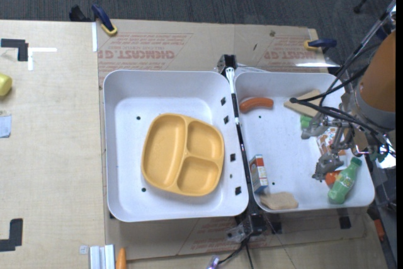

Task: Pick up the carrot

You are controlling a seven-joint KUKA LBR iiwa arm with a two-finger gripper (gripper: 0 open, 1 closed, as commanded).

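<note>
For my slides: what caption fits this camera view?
KUKA gripper low in the right white bin, beside a green bottle; yellow divided plate in the left bin.

a: grey arm (371,111) with a broad orange band just above the wrist.
b: black cables strung along it, thin and dark.
a: metal-grey claw (327,167) at the tip, small bright parts, details too blurred to read.

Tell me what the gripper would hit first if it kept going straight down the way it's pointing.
Probably the carrot: the gripper points down into the right bin, and a bit of orange shows just under its tip, beside the green bottle. Depth is hard to judge from this slanted view, so it might touch the bottle's neck instead.
</note>
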